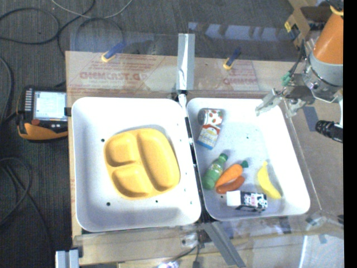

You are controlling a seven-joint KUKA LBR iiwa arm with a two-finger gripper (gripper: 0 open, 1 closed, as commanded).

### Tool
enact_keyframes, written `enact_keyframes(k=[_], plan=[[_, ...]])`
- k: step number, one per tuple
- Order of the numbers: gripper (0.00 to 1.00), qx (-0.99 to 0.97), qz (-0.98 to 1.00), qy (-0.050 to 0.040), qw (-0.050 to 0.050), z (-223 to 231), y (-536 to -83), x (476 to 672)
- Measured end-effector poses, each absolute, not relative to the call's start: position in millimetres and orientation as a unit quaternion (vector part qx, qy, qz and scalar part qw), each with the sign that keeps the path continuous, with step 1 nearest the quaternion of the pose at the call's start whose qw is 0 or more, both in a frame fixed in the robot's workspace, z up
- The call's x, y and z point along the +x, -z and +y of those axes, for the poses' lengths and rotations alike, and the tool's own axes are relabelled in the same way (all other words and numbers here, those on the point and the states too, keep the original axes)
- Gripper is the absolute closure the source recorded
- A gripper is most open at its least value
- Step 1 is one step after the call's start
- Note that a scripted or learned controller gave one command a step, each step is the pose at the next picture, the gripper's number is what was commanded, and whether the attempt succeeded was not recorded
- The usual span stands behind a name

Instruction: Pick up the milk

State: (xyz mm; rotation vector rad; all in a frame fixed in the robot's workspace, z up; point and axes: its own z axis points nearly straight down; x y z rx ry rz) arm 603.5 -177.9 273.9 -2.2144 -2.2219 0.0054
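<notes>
We see smooth white plastic bins (83,149), a glossy yellow plastic tray (142,162) far left of the metal pincer (277,100), on a matt wood worktop (134,74).

Faint mirrored red lettering on the bench board (114,76); illegible

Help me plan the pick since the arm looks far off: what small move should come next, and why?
Probably swing the gripper toward the near edge of the right bin. It sits at that bin's far right corner, while the milk, a small cow-print carton, lies on its side beside the banana and carrot.
</notes>
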Motion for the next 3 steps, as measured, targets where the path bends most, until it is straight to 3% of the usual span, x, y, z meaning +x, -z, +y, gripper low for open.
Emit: enact_keyframes(k=[1, 2, 3], plan=[[0.0, -0.619, -0.786, -0.0012, 0.003, -121, -179, 634.5], [0.0, -0.582, -0.813, 0.0034, -0.006, -105, -105, 656.9], [1.0, -0.581, -0.814, -0.0001, 0.004, -103, -112, 654.4]])
